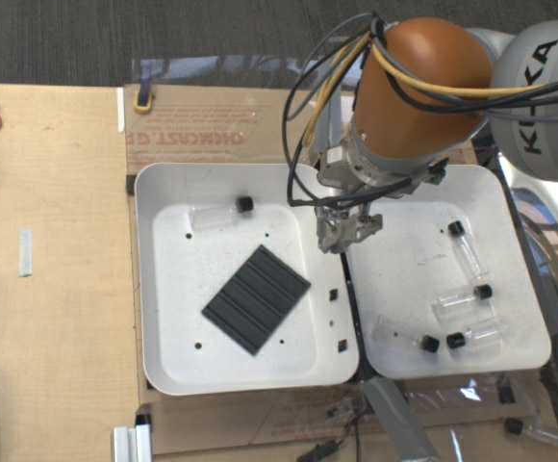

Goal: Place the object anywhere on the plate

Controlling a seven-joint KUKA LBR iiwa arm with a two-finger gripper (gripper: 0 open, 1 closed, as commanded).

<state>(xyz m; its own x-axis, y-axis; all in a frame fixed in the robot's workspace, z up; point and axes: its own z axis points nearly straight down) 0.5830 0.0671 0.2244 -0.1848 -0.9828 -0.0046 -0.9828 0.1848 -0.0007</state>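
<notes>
A black ridged plate (257, 298) lies tilted in the middle of the left bin (154, 287). A clear vial with a black cap (217, 215) rests near that bin's back wall, apart from the plate. Several more clear capped vials lie in the right bin (510, 248), among them one (465, 246) at its right and one (461, 299) below it. My gripper (342, 236) hangs over the rim between the two bins, to the upper right of the plate. I see nothing held under it.
Cables loop from the orange wrist band (423, 75) over the bins' back edge. Flat cardboard (202, 128) lies behind the bins. A wooden bench top (48, 258) spreads to the left. Two small black bits (334, 295) sit near the left bin's right wall.
</notes>
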